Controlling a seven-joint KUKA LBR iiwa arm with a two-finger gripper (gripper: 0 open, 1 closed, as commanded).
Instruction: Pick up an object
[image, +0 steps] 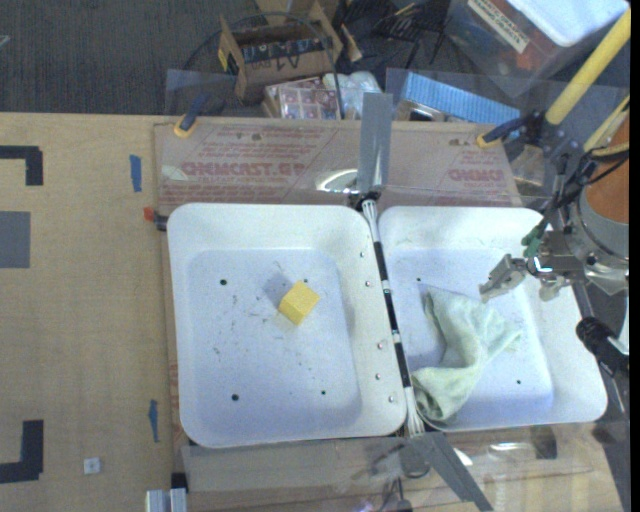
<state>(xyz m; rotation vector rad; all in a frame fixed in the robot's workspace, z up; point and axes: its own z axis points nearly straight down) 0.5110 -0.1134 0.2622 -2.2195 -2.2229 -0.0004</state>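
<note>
A small yellow cube lies near the middle of the left bin. A crumpled pale green cloth lies in the right bin, stretching from its centre down to the near left corner. My gripper hangs over the right bin's upper right part, just above and to the right of the cloth. Its fingers are spread open with nothing between them. The grey arm with its orange band comes in from the right edge.
A metal divider strip runs between the two bins. Behind them stands a cardboard wall held by clamps, with clutter beyond. Bare wooden bench extends to the left.
</note>
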